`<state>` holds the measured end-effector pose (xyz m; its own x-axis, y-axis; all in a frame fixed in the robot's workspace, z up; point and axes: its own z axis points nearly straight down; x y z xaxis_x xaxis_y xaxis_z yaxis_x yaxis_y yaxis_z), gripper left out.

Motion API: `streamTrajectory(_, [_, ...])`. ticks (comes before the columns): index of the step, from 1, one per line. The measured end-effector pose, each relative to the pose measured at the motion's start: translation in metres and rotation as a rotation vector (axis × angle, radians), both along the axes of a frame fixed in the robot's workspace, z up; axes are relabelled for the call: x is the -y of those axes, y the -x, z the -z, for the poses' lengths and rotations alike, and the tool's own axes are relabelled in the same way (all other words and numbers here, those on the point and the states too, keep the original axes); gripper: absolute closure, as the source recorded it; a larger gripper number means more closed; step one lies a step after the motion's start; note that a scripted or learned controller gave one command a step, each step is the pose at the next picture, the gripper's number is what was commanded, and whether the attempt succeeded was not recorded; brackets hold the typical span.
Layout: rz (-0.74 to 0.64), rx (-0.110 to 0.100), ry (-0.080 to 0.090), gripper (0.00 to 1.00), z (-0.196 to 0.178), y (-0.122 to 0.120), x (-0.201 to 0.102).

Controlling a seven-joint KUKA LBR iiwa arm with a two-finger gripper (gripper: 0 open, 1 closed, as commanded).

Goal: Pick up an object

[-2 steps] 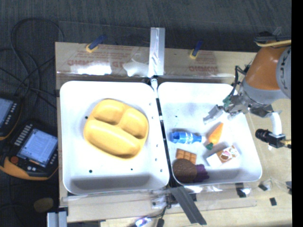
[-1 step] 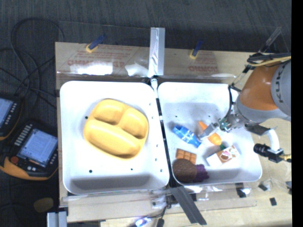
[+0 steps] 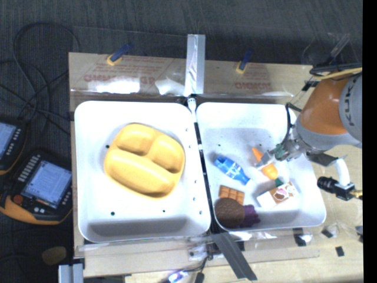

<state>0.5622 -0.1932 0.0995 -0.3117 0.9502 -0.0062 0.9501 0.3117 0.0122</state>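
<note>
Left bin (image 3: 88, 158), centre-left of frame: one large yellow bun-shaped object (image 3: 144, 158). Right bin (image 3: 235, 114): blue packet (image 3: 231, 170), brown waffle piece (image 3: 231, 194), dark round item (image 3: 230, 212), orange piece (image 3: 269, 171), white box (image 3: 279, 194). Gripper (image 3: 278, 153) sits low beside the orange piece; finger opening cannot be determined.

Even overhead light is filling the room, and the white bins (image 3: 141, 114) are glaring, nearly washing out. Soft shadows are lying under the yellow lump (image 3: 144, 160) and along the bins' near walls. The dark floor (image 3: 177, 7) is looking grainy. Everything is reading slightly soft, and small items are blurring together.
</note>
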Motion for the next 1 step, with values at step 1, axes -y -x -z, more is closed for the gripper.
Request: streamTrajectory(1, [-0.048,-0.014,-0.002,1.0,-0.0894,-0.0051,-0.0785])
